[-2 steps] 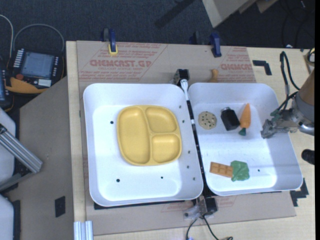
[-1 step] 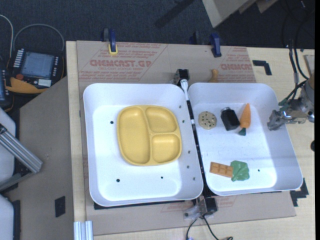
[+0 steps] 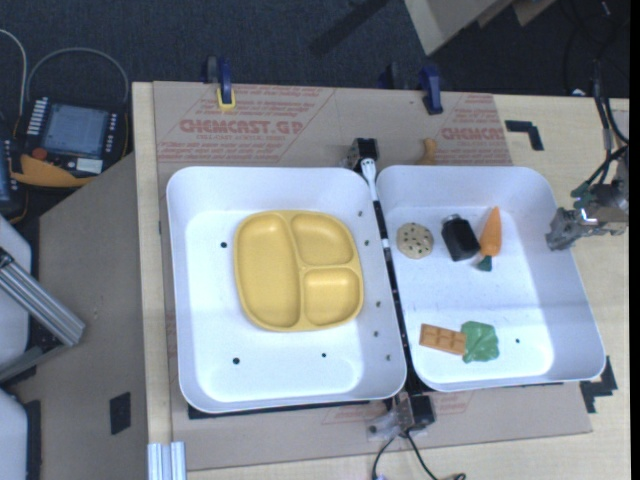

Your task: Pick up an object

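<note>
The right bin holds several small items. A round speckled cookie lies near its left wall. To the cookie's right are a black block and an orange carrot, close together. Toward the front lie a tan cracker and a green broccoli piece, touching each other. My gripper hangs at the right rim of this bin, well to the right of the carrot, and I see nothing held in it.
The left bin holds a yellow divided plate. A black clip sits at the back between the bins. Cables hang at the far right. A pendant lies off the bench to the left.
</note>
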Controlling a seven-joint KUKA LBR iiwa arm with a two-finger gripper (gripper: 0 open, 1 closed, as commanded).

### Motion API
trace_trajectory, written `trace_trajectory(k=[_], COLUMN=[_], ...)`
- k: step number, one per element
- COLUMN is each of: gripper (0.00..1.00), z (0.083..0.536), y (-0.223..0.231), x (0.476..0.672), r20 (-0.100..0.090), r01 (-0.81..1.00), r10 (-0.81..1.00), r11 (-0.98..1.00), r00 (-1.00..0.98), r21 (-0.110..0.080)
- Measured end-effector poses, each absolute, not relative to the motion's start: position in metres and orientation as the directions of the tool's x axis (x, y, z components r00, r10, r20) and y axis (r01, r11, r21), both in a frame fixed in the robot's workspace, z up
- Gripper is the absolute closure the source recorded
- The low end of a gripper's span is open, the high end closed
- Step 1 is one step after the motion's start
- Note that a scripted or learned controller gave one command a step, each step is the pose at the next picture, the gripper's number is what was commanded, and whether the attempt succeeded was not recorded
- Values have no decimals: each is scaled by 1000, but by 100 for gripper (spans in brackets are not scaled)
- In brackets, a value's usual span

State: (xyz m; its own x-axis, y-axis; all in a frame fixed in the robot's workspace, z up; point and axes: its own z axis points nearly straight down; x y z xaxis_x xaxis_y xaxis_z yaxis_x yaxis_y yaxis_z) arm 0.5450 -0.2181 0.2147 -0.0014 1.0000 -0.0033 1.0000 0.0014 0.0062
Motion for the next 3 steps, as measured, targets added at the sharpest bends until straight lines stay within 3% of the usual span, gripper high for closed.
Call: trace_trajectory(k=[1,3], gripper=[100,100], z=[206,225], y=[-169,-57], x=[547,559], r20=[3,2], r01=[1000,1000], r10=[1000,1000], r11=[4,7], r00=[-4,-7], r21=[-2,2])
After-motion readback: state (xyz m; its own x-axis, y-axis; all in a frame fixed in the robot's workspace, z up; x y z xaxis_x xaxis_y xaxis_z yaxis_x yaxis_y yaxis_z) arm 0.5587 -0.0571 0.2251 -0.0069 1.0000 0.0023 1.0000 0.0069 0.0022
